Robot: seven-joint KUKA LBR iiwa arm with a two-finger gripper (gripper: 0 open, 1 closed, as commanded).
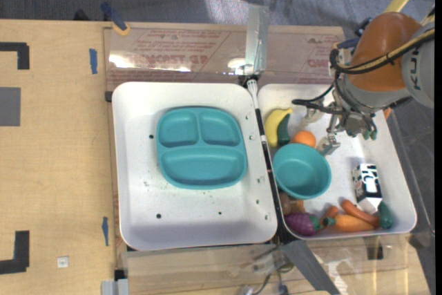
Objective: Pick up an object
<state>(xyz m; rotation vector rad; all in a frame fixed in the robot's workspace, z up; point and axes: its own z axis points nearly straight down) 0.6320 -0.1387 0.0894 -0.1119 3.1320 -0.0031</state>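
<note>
At the far left lies the pale wooden bench [48, 169], flat and matte, marked with black corner brackets and small strips of blue tape. Next comes the left bin [131, 217], a shallow white plastic tray with rounded corners and a few dark specks on its floor; in its middle sits a teal divided plate [202, 147], smooth, rounded-rectangular, with two small compartments above one long one. A thin metal divider runs between the bins. In the right bin [397, 169], a curved yellow banana [276, 125] lies at the upper left, touching a small round orange [304, 139]. Just below them rests a glossy teal bowl [302, 170], round and deep. Along the near edge sit a dark purple, lumpy eggplant-like toy [301, 223] and orange carrots [356, 215] with green tops, and a small black-and-white box [368, 181] stands near the right wall. My gripper [338, 136] hangs over the right bin, just right of the orange and above the bowl, metal fingers pointing down; they look slightly parted, with nothing between them.
</note>
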